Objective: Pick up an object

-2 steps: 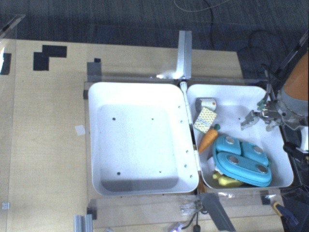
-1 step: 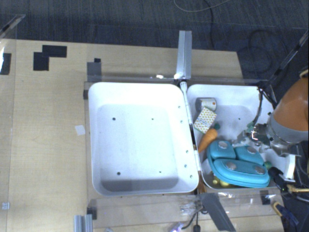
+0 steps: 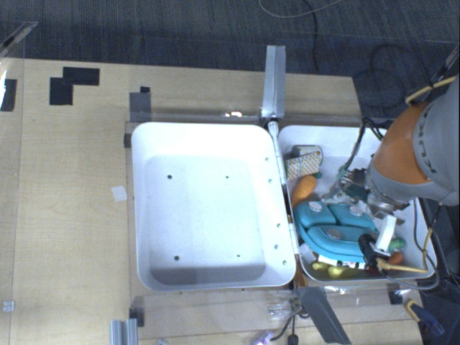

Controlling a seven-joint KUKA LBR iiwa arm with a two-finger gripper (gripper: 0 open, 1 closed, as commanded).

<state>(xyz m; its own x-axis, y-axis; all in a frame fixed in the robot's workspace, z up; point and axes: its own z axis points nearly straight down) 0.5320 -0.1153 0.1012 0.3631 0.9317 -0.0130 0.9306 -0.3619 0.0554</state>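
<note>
1. The grey arm reaches in from the right, its orange band angled down over the right bin.
2. The gripper hangs low over the clutter, just above a blue object; whether it is apart or together cannot be told.
3. An orange item and a patterned packet lie beside the divider.
4. The left bin sits alongside.

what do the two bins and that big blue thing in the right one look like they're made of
The left bin and right bin look like smooth white moulded plastic: rounded corners, soft sheen. The blue thing seems glossy hard plastic too, judging by bright highlights on its curves, though painted metal can't be ruled out.
</note>
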